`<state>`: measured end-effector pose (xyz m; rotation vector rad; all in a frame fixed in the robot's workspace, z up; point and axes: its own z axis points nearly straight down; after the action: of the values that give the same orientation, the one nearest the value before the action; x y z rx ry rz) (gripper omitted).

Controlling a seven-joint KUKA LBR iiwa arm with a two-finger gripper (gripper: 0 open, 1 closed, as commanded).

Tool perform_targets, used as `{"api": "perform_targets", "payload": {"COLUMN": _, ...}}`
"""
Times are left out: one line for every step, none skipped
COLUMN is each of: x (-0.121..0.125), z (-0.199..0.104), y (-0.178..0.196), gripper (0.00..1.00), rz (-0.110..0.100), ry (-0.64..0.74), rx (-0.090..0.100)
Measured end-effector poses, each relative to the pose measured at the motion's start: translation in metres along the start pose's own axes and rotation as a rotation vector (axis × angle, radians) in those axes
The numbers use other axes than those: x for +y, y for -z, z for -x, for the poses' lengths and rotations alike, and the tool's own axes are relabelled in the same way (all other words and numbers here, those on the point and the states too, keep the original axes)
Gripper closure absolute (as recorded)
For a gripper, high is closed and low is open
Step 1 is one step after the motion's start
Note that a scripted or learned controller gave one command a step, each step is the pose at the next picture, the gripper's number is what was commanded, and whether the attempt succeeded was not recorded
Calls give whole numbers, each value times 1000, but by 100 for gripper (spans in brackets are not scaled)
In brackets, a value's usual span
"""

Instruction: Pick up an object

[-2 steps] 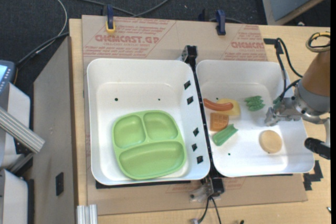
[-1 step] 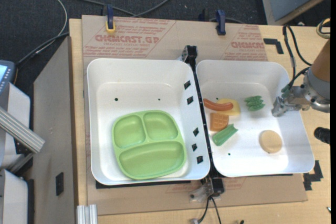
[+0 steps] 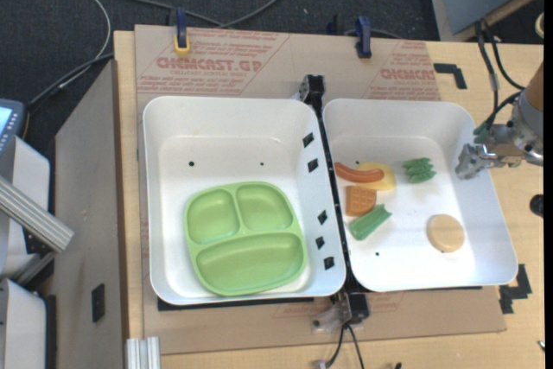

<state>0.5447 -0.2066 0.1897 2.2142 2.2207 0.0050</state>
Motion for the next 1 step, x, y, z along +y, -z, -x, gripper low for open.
{"api": "perform_targets", "payload": {"x": 2, "z": 0, "y": 54, "gripper": 100, "rz": 0, "ry": -1, "rx": 0}}
